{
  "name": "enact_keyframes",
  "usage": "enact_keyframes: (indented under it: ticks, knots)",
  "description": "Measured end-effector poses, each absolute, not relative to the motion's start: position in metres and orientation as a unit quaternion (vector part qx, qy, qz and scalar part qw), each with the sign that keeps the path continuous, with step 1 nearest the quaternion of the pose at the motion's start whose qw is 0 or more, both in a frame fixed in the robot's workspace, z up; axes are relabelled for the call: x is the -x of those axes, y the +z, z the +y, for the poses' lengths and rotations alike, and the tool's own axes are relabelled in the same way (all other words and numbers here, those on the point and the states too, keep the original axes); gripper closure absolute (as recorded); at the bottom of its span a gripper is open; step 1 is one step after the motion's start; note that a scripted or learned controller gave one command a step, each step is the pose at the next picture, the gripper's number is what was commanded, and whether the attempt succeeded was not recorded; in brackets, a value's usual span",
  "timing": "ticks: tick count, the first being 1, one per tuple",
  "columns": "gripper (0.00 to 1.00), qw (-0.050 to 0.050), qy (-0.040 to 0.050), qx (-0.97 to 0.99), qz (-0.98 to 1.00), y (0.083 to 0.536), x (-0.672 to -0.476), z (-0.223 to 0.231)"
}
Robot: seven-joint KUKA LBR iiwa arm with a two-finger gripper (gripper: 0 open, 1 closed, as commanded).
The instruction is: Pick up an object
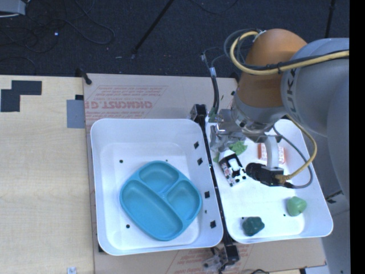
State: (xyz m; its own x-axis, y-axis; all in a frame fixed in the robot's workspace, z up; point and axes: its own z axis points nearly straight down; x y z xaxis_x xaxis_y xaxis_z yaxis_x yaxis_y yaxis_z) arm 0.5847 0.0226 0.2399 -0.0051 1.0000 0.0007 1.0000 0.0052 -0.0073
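My gripper (227, 144) hangs low over the back left part of the right bin (319, 224), close to the wall between the two bins. Just under it lies a small black-and-white object (232, 168), and a pale green piece (239, 148) sits right beside the gripper. A red-and-white item (267, 152) lies behind the wrist, partly hidden. Toward the front of this bin rest a dark green lump (252, 225) and a light green lump (296, 205). Whether anything sits between the gripper's tips is hidden by the wrist.
The left bin (105, 153) holds a blue divided plate (161, 199). The grey arm with its orange band (268, 67) covers the back right of the right bin. Cardboard (131, 99) lies under both bins.
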Motion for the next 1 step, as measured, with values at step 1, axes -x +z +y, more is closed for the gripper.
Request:
enact_keyframes:
  ticks: [1]
  knots:
    - [1.00, 0.003, 0.0022, 0.705, -0.709, 0.2354, -0.5978, 0.0840]
